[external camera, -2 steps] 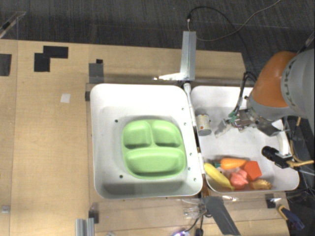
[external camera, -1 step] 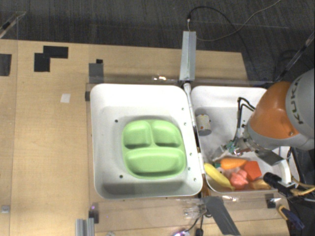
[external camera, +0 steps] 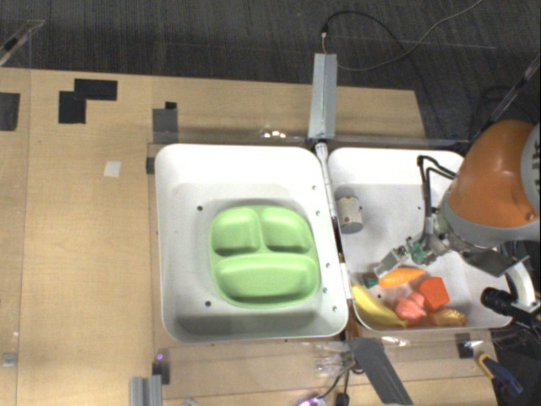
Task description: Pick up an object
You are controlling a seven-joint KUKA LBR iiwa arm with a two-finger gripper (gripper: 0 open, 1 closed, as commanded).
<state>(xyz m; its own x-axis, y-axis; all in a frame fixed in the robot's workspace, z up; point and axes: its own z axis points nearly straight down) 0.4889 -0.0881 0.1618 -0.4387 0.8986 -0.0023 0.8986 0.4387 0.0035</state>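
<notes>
— What does the surface look like?

— A pale wooden bench (external camera: 76,252) fills the left and centre of the frame, with black square marks at its upper left; dark grey carpet (external camera: 211,24) runs along the top, crossed by a thin black cable (external camera: 397,41). No readable writing anywhere.

— And the bins?

— The left bin (external camera: 182,227) holds a green compartment tray (external camera: 264,255). The right bin (external camera: 380,176) has a small grey cylinder (external camera: 348,212) near its left wall and, in its lower corner, a heap of toy food: a banana (external camera: 376,309), an orange piece (external camera: 402,277), a pink piece (external camera: 412,307) and a red-orange block (external camera: 434,293).

— The arm?

— Its end effector (external camera: 404,255) sits low at the right, just above the orange piece (whether its fingers are apart or together cannot be told).
</notes>
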